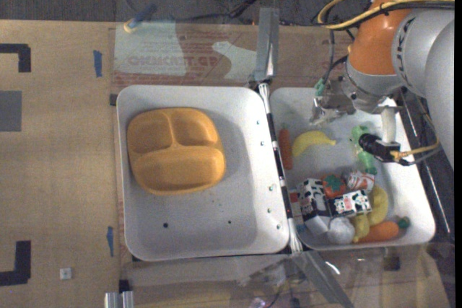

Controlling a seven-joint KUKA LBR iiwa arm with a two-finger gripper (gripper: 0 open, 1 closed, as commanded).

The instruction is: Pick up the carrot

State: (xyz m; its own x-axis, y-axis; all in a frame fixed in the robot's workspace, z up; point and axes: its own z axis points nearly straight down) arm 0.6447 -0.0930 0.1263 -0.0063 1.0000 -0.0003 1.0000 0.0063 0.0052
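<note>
A: Camera view: carrot (382,231) lies flat at the near edge of the right bin (419,187), green top twd the right corner. It's a judgement call, since there's also an orange-red stick (285,148) along that bin's left wall. The one w/ the green end looks more like a carrot.

B: How will it handle?

A: Prob. a toy, so light and stiff w/ a smooth skin that could slip. It's tapered, so I'd take it across the thick mid-body, not the tip or the leaves.

B: Where's the gripper (325,108)?

A: Over the far part of the right bin, just beyond the banana (314,141) and well apart from the carrot. Whether it's open or shut I can't tell, too blurred. Nothing visible in it.

B: What's in the way?

A: It's crowded. A yellow piece (377,209) touches the carrot's far side, a white lump (339,229) sits at its left end, and a red-white carton (352,204) and a cow-print carton (312,197) are near. The bin wall is right beside it on the near side, so little room there. I'd close along the bin's length.

B: And the left bin (144,227)?

A: It holds a yellow divided plate (175,149), no bother.
</note>
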